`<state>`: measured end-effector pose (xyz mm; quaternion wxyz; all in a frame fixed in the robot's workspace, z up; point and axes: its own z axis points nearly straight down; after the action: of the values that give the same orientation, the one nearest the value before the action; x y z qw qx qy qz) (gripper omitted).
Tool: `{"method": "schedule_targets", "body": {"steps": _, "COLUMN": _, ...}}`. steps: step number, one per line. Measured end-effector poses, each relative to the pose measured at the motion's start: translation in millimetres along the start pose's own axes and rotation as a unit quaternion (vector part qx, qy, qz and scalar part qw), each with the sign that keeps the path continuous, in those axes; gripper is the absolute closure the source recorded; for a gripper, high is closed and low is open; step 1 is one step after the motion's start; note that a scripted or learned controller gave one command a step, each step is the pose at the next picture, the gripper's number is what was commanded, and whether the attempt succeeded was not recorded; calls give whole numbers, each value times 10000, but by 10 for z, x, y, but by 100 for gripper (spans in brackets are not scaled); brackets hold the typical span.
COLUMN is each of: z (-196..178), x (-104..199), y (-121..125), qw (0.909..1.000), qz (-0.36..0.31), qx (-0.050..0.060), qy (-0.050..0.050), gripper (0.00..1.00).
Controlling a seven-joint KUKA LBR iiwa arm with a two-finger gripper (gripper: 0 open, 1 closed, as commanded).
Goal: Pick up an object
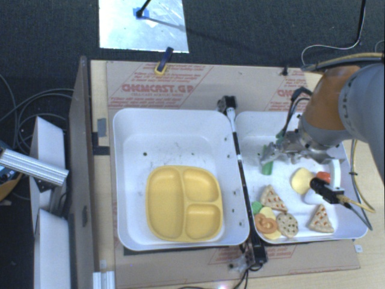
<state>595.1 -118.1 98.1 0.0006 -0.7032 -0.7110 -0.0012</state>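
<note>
My gripper (269,156) reaches down into the right bin (252,131) from the right, its tip just above a small green piece (267,168). The bin's near half holds toy food: a yellow round piece (301,179), an orange-red piece (324,176), two pizza-like wedges (274,198) (320,220), a cookie (287,224), a pretzel-like piece (266,224) and a green bit (257,208). I see nothing held between the fingers.
The left bin (129,161) holds a yellow three-compartment tray (183,202). A black divider bar (236,143) runs between the bins. The arm's orange band (328,98) and grey body hang over the right bin's far right. Cables lie at right.
</note>
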Motion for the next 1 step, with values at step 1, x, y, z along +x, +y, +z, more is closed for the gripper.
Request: {"method": "schedule_targets", "body": {"steps": 1, "z": 141, "x": 174, "y": -32, "qw": 10000, "qz": 24, "qx": 6, "qy": -8, "gripper": 0}}
